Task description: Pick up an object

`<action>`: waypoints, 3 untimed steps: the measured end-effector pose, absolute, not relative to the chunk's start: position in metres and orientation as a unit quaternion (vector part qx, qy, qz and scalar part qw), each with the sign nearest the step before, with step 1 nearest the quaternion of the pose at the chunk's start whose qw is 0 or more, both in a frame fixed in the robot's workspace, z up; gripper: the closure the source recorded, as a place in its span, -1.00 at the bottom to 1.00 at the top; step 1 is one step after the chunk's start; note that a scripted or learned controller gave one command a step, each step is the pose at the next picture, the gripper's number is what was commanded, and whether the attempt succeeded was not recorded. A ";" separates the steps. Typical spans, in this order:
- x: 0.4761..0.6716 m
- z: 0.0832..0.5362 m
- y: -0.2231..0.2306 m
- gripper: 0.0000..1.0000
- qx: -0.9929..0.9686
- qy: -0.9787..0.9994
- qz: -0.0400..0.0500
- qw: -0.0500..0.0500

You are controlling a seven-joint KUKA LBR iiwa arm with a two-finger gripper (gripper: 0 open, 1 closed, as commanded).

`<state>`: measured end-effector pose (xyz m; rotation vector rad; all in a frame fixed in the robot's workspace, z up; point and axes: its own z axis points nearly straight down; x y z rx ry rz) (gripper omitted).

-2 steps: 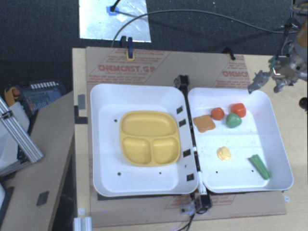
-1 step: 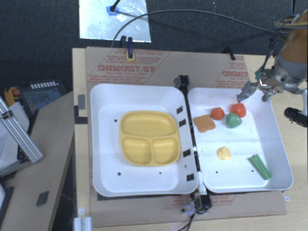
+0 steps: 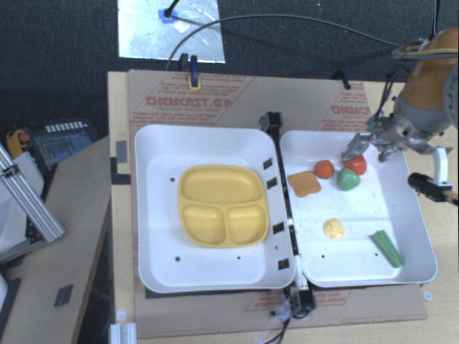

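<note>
Tomato (image 3: 356, 165) just below end effector (image 3: 364, 146)

Two bins sit side by side on the counter (image 3: 118, 192). The left bin (image 3: 154, 149) holds a divided tray (image 3: 221, 205). In the right bin (image 3: 412, 228), three small items cluster toward the back, one lies mid-bin, and a stick (image 3: 386, 248) lies nearer the front right.

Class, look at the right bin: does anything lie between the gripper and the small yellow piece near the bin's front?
Yes. The gripper sits at the back of the right bin; the green piece and red piece lie between it and the yellow piece.
</note>
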<state>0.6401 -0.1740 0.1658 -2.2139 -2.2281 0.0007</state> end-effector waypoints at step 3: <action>0.635 0.188 -0.177 1.00 -0.706 -0.708 -0.002 -0.004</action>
